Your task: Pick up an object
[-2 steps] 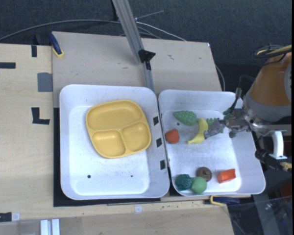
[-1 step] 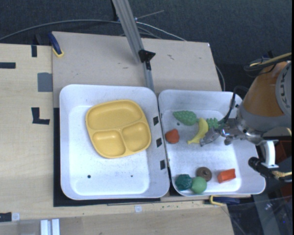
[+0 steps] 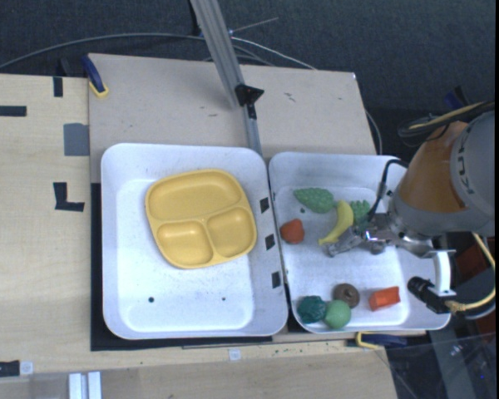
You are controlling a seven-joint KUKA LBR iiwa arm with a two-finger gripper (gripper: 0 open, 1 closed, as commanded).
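My gripper (image 3: 339,246) is low inside the right bin (image 3: 362,166), its tip pointing left. It lies right by the lower end of a yellow banana (image 3: 341,219), and the two look to be touching or nearly so. Around it in the same bin are a green leafy piece (image 3: 314,199), a red tomato (image 3: 292,231) and a pale green piece (image 3: 362,209) partly hidden behind the wrist. Along the bin's near edge sit a brown ring (image 3: 346,293), an orange-red block (image 3: 385,298), a dark green lump (image 3: 310,308) and a green ball (image 3: 338,314).
The left bin (image 3: 121,248) holds a yellow divided plate (image 3: 201,217). A grey metal pole (image 3: 224,52) slants down to the ridge between the bins. The arm's orange band (image 3: 432,177) hangs over the right bin's right wall.
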